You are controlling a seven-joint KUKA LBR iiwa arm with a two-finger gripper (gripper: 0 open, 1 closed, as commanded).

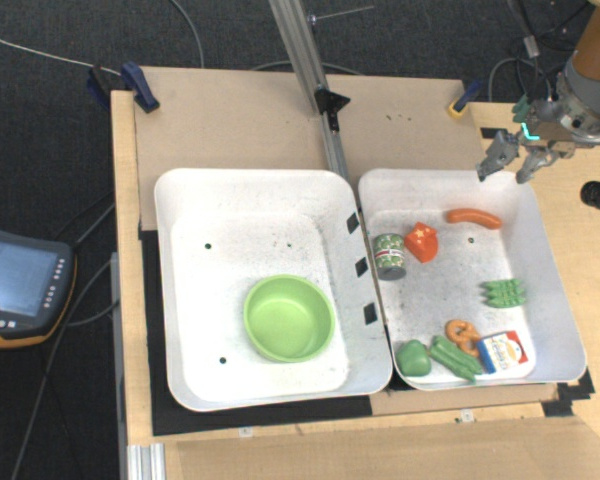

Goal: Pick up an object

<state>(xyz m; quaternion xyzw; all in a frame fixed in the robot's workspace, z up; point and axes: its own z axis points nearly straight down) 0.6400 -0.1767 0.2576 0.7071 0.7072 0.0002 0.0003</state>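
From my screen I see the gripper (512,164) at the upper right of the frame, hanging over the far rim of the right bin (540,230); its two fingers stand spread apart with nothing between them. The arm comes in from the right edge, its orange band at the top right corner.

The pickable things all lie in the right bin; an orange sausage (473,218) sits nearest the gripper, just below it in the frame; a red pepper (421,242) lies to its lower left, just beside a small green-labelled can (388,255) standing near the bin's left wall. A green ridged piece (504,292) lies toward the right wall at mid-height; along the lower edge I see a green pepper (413,358), a green pod-like vegetable (454,358) touching it, a pretzel (462,332) just above that, and a white and red packet (504,352) at the lower right.

The left bin (185,268) holds a green bowl (289,317), upright, in its lower right part; a metal rail (298,43) runs from the top of the frame down to the gap between the bins; a handheld pendant (20,286) lies at the left edge.
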